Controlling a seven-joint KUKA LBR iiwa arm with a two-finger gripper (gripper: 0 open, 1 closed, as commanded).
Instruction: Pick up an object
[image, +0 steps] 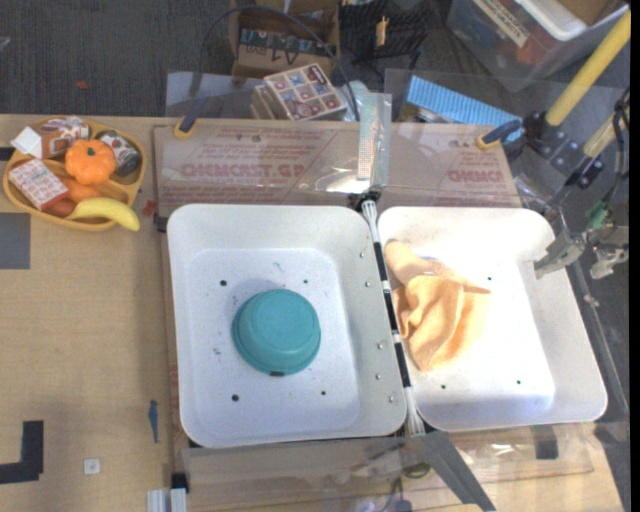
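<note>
A teal bowl (277, 331) lies upside down in the middle of the left white bin (190, 250). A crumpled yellow-orange cloth (432, 309) lies in the left part of the right white bin (560, 390), against the divider between the bins. My gripper (577, 253) hangs over the right rim of the right bin, well to the right of the cloth, and looks blurred. Nothing shows in it.
A yellow dish (20, 195) of toy food with a banana (106, 211) and a small pumpkin (90, 161) sits at the far left of the bench. Cardboard sheets, boxes and clutter lie behind the bins. A yellow pole (592, 62) slants at the top right.
</note>
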